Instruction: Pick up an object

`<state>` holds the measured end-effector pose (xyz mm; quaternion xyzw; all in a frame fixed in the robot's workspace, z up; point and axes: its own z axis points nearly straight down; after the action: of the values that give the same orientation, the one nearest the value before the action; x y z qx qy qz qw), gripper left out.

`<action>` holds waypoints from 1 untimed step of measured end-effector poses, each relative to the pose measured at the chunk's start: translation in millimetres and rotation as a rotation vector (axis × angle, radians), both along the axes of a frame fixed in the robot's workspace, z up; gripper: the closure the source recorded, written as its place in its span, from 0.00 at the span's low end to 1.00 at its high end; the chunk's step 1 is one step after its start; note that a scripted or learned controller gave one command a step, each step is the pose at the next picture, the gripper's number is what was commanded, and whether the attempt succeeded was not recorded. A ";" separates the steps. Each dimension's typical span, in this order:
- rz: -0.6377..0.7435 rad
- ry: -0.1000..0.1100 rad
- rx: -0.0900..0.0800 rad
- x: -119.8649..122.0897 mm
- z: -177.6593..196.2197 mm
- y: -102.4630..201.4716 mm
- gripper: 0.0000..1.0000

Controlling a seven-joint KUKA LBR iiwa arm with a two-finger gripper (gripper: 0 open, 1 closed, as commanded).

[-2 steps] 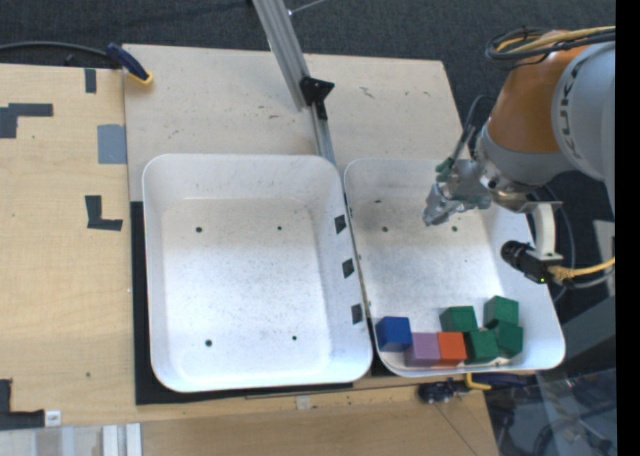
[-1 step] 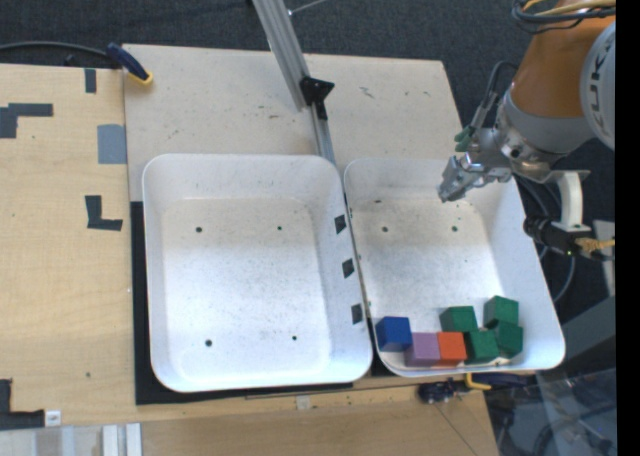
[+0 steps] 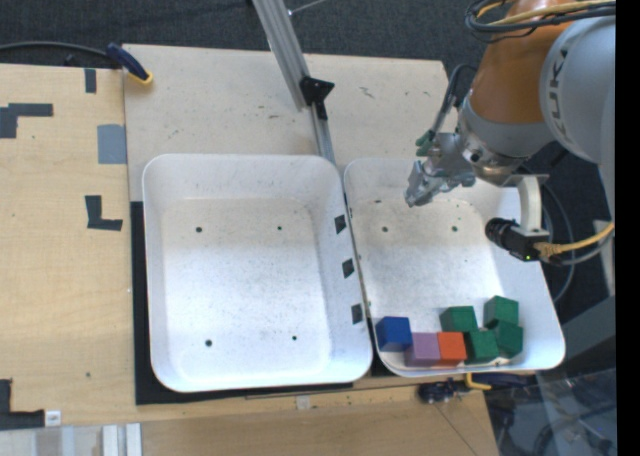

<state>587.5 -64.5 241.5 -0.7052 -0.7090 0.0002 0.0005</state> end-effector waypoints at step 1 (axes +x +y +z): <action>0.003 0.001 0.002 1.2 -3.0 63.6 1.00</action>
<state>588.7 -0.9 238.5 -0.7043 -0.7099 -0.0002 0.0012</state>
